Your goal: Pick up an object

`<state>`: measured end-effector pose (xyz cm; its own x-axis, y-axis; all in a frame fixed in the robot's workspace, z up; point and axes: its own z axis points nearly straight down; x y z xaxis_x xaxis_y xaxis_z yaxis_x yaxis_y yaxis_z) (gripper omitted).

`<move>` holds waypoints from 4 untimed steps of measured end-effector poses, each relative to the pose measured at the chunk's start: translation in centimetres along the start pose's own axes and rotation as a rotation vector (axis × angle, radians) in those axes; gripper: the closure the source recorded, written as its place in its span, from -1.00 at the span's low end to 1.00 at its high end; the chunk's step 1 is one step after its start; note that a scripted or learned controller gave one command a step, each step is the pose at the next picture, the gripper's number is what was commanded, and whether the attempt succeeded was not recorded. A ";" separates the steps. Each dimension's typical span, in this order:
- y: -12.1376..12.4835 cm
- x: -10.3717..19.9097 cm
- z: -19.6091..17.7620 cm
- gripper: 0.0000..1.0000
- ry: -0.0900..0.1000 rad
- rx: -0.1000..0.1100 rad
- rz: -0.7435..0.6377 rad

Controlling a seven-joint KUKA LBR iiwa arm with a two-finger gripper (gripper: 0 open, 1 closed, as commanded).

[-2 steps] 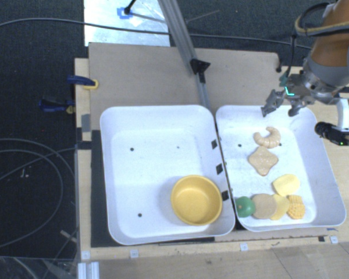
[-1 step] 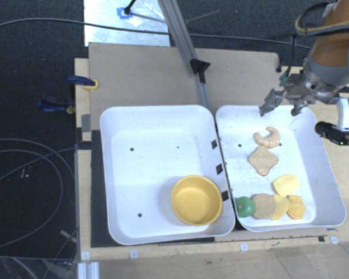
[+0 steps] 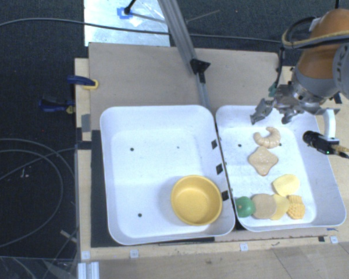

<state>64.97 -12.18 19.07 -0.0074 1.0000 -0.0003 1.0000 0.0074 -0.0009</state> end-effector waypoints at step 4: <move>1.5 0.8 2.4 1.00 -0.001 -0.010 0.000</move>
<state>66.46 -11.40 16.62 -0.0072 1.0000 -0.0013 0.9999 0.0072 0.0087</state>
